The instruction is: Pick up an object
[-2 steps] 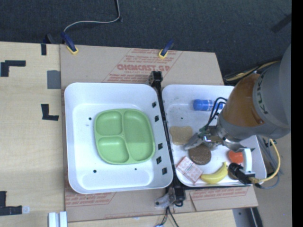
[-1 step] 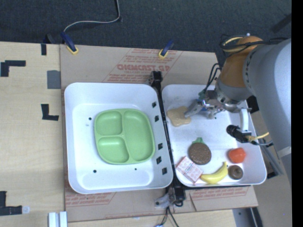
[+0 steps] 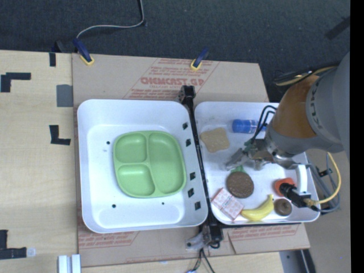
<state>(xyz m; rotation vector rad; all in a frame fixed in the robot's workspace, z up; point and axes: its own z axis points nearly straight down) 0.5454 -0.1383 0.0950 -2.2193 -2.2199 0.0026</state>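
We see the tool (image 3: 239,160) low in the right bin (image 3: 296,111), its fingers apart and gripping nothing, just above the brown disc (image 3: 240,184) and beside the tan sponge (image 3: 215,139). The risk, as we judge it, is closing on bare floor between the two. The disc lies flat, so the fingers could slide over it.

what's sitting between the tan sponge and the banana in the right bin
A round brown disc lies between the tan sponge and the banana, seen in the camera view.
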